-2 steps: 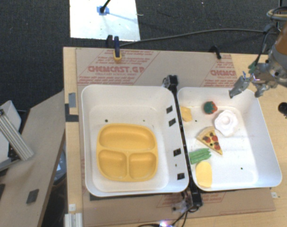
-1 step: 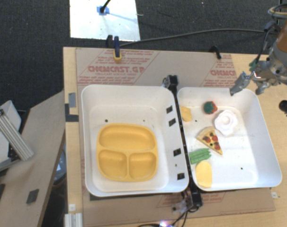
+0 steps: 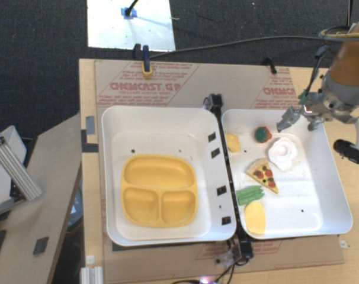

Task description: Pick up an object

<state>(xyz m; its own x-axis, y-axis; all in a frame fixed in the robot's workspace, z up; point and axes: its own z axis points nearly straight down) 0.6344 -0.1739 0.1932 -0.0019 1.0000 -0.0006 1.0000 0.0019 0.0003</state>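
Nearest us, a yellow oval toy [image 3: 255,218] is lying by green beans [image 3: 249,194] and a pizza slice [image 3: 263,176]. We are seeing the claw [image 3: 300,118] spreading wide, holding nothing, just beside the fried egg [image 3: 282,152], up and right of it.

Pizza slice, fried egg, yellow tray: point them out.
pizza slice [image 3: 263,175], camera view, middle of the topped face
fried egg [image 3: 282,152], camera view, middle of the white
yellow tray [image 3: 159,173], camera view, floor of the large upper compartment
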